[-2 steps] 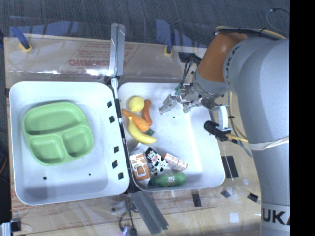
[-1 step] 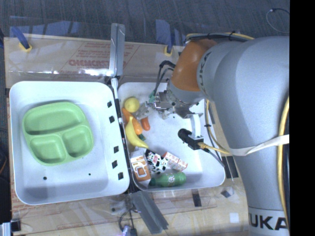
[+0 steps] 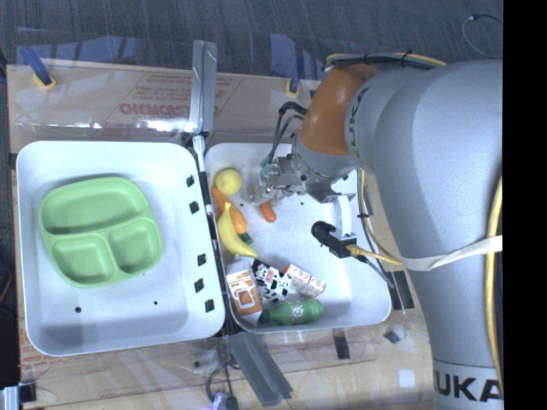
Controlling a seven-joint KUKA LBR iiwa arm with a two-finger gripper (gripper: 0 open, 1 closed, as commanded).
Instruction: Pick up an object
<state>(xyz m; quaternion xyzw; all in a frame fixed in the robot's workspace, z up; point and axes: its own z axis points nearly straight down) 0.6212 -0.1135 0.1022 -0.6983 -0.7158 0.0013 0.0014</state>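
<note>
Grey arm (image 3: pixel 427 186) reaches in from right, end effector (image 3: pixel 278 178) lowered

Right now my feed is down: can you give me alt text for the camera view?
The grey arm reaches in from the right, its gripper low over the right bin, near a small orange piece and a lemon. A banana, carton and green vegetable lie along that bin's left and near sides. The left bin holds a green divided tray.

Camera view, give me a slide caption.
KUKA arm's gripper hangs over the right bin near a small carrot; green tray in left bin.
</note>
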